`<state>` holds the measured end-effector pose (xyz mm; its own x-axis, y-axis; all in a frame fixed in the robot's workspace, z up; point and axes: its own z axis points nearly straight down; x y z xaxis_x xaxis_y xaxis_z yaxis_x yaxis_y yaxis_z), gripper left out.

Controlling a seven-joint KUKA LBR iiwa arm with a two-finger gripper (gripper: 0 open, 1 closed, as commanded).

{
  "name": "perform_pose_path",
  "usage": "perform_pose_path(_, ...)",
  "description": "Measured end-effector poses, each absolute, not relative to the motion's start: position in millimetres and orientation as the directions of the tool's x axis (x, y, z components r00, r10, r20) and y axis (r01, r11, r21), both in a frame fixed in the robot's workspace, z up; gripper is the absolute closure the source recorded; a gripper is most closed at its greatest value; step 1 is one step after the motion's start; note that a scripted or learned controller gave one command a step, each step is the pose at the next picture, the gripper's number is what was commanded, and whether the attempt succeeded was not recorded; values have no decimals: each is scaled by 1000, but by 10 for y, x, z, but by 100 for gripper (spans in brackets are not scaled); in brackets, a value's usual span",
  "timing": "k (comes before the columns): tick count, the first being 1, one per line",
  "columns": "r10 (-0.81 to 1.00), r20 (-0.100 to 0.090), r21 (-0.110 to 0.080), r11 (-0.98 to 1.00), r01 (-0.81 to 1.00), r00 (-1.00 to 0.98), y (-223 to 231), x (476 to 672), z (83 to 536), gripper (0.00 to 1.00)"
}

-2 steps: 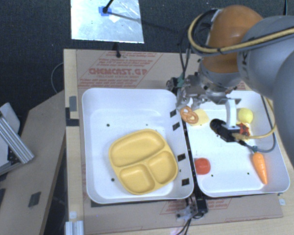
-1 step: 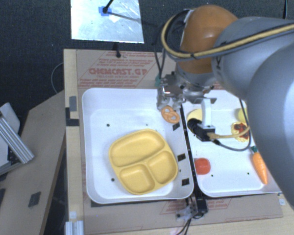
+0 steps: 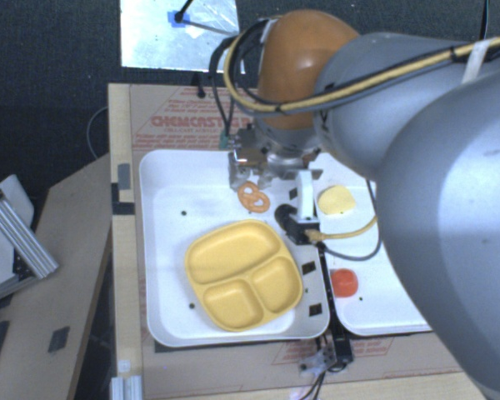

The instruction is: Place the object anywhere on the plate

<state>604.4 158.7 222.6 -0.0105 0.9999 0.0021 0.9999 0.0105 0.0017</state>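
Observation:
A small orange pretzel [image 3: 252, 197] shows just under the tip of my gripper [image 3: 252, 173], over the back part of the left bin [image 3: 162, 223]. Whether the pretzel is gripped or lying on the bin floor is unclear from this angle. The yellow three-compartment plate [image 3: 243, 273] lies in the front half of the same bin, a short way in front of the pretzel, with nothing on it. The arm's orange band and grey body hang over the back and right of the scene.
The right bin [image 3: 375, 319] holds a pale yellow round piece [image 3: 336, 200] and a small red object [image 3: 344, 282]. A black cable end [image 3: 287, 222] hangs near the divider between the bins. Cardboard borders the bins.

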Motion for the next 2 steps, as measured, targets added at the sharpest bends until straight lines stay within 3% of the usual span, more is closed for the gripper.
perform_pose_path(1, 1000, 3, 3, 10, 1000, -10, 2164, 5998, 2344, 100)
perform_pose_path(2, 1000, 1, 1, 6, 1000, -6, 2126, 6003, 2338, 0)
